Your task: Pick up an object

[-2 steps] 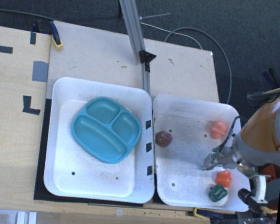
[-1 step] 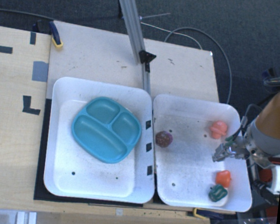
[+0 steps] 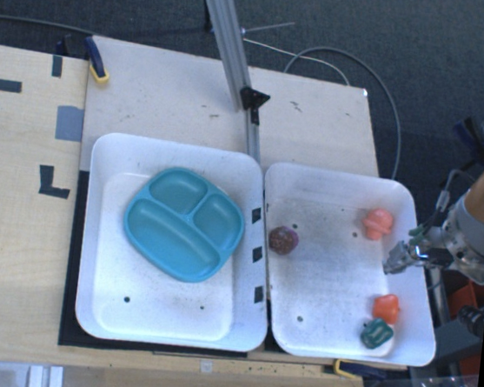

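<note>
Pale wooden bench (image 3: 10,230) carrying two shallow white plastic bins side by side. Right bin (image 3: 322,329): a pink rounded toy (image 3: 378,222) lies near the far right corner, just left of and slightly beyond the gripper (image 3: 402,257); an orange blocky toy (image 3: 386,308) and, touching it on the near side, a dark green lumpy toy (image 3: 376,334) lie by the right wall, nearer the camera than the gripper; a dark red-brown ball (image 3: 283,240) rests well apart at the left wall. The gripper hangs over the right rim, nothing visibly held; finger state cannot be told. Left bin (image 3: 106,303): a turquoise three-compartment plate (image 3: 185,223).
</note>
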Robot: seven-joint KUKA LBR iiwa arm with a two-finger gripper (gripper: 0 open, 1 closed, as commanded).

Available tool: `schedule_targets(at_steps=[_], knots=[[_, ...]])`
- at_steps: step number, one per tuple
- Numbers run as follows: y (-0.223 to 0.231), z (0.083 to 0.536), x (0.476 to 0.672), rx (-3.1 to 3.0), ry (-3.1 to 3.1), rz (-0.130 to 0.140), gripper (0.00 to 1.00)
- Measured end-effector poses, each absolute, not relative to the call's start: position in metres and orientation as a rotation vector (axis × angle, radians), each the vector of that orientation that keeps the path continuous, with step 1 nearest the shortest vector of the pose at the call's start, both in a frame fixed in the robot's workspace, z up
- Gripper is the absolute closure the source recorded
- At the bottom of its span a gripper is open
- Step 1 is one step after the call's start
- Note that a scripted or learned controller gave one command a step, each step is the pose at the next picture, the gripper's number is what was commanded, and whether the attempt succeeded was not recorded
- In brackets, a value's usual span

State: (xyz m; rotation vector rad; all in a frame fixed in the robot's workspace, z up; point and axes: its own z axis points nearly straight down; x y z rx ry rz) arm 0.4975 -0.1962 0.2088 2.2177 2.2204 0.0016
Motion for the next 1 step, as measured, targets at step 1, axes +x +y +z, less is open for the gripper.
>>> schedule_targets(at_steps=[1], knots=[[-0.1961, 0.2509, 0.4986, 2.217, 2.221, 0.002, 1.0]])
